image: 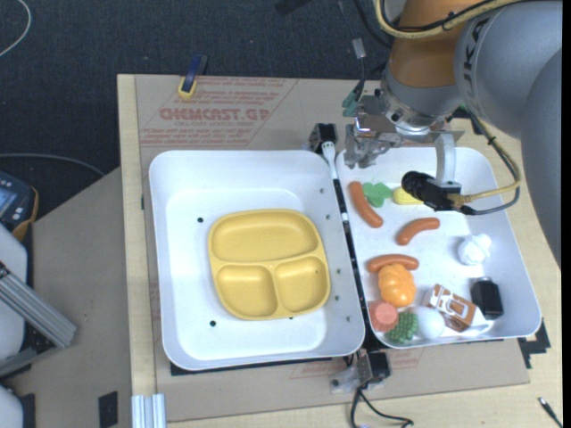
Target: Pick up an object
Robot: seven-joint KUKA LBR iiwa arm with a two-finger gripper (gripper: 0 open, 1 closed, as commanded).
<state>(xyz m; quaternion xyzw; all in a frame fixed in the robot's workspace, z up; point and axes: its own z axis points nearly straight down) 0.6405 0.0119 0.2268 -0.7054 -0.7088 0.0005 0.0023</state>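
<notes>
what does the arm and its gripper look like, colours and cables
The arm is smooth, rounded grey with a glossy orange band above the wrist. Yellow and black cables loop around that band and trail by the right bin. The gripper is a small metallic grey assembly with dark fittings.

One fixed camera looks down at a slant from above the bench (98, 239), near enough to take in both white bins: left bin (169, 239), right bin (508, 275). The arm (500, 43) enters from the far right.
</notes>
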